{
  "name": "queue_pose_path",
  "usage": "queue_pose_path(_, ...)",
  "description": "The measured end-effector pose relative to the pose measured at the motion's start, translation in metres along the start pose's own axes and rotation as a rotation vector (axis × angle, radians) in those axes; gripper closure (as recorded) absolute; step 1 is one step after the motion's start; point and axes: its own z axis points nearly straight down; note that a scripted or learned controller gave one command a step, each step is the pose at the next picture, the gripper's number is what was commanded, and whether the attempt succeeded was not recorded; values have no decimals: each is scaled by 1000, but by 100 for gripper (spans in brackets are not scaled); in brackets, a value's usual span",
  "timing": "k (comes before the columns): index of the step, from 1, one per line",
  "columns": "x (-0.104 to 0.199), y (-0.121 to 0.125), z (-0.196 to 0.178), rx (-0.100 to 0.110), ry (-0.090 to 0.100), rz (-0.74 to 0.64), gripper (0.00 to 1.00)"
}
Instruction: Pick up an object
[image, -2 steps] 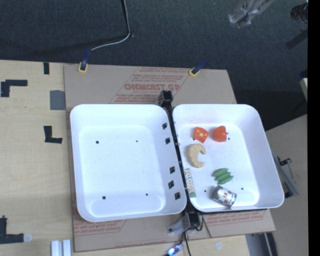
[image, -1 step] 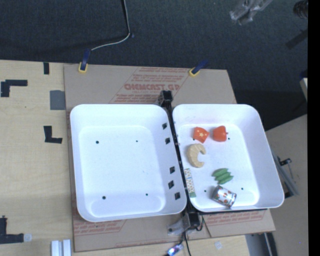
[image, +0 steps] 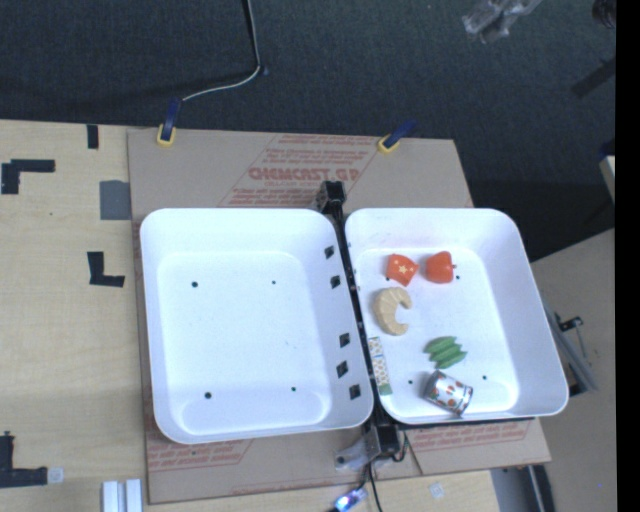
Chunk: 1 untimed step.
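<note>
With the jaws a blur beyond the right bin (image: 528, 300), open or clenched I cannot tell, a grab could slip: the can (image: 446, 391) lies tipped near the front wall, beside a green pod (image: 445, 351).

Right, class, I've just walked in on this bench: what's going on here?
Nothing is being handled yet. The right bin holds five small things: two red pieces, a tan crescent, a green piece and a small can lying on its side. The left bin sits alongside.
</note>
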Motion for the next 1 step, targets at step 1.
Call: queue_pose_path(1,1,0,-10,0,-1,-1,100)
